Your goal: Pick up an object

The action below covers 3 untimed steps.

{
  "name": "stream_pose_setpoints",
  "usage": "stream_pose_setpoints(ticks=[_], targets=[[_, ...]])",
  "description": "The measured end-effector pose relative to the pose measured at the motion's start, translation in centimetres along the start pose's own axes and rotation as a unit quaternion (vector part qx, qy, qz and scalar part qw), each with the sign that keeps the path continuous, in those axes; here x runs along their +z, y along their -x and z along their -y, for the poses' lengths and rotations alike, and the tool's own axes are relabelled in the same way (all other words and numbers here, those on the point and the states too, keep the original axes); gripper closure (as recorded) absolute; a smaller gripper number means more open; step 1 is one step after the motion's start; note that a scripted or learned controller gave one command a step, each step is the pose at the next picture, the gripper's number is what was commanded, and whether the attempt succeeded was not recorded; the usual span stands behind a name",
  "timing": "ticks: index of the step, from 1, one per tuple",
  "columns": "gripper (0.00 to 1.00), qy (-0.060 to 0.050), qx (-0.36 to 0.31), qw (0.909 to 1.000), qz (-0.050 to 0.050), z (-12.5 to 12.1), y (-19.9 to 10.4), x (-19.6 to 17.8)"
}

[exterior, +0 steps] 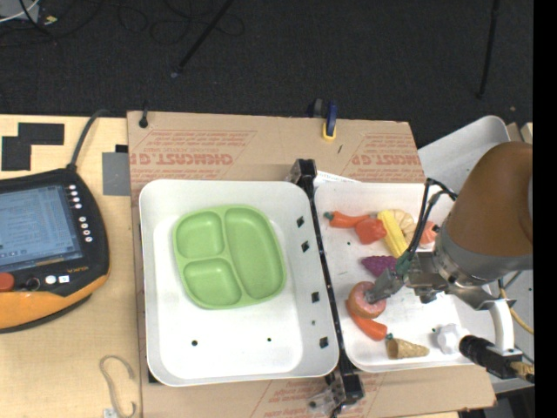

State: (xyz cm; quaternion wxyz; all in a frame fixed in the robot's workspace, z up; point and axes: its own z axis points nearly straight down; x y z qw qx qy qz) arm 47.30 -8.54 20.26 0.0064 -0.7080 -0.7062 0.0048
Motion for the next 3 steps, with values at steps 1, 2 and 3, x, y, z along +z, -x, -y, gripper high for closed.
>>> stream_pose_setpoints(ticks=[1,2,3], targets=[[0.00,0.006,-0.001,1.0000,0.001,-0.3,0.0,-0.6],[0.00,0.005,0.000,1.0000,0.002,0.6,0.1,5.4],[0.00,0.009,0.002,0.9999,0.005,0.8,1.3,10.0]])
